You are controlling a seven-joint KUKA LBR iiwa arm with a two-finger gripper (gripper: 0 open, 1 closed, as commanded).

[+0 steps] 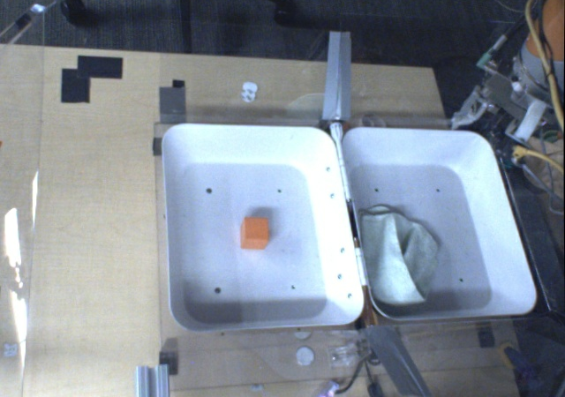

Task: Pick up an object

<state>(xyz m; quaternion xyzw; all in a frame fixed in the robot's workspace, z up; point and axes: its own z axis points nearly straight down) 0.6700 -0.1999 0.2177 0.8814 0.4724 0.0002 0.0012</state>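
- A small orange cube (255, 233) sits on the floor of the left bin (190, 161), a little below the bin's middle and well apart from every wall. Nothing touches it.
- Judged by its look, the cube is light and stiff, with flat faces and fairly crisp edges. A pinch across two opposite side faces, coming straight down from above, seems the surest hold. Its sides lie roughly square to the bin walls, so little wrist turn should be needed.
- The cube's surface looks matte, so slipping seems unlikely. Its small size is the main difficulty: a slightly off-centre descent could nudge it aside.
- In the right bin (477, 170) lies a crumpled pale grey-green cloth (399, 256), bunched against the bin's left wall towards the near corner. It looks soft and limp. It would best be taken at a raised fold, and it would sag once lifted.
- Both white bins stand side by side, touching along a central divider, on a light wooden table (97, 228).
- At the upper right edge, part of the arm (521, 108) and cabling sit outside the right bin. The end effector's state cannot be told, and it has hold of nothing visible.
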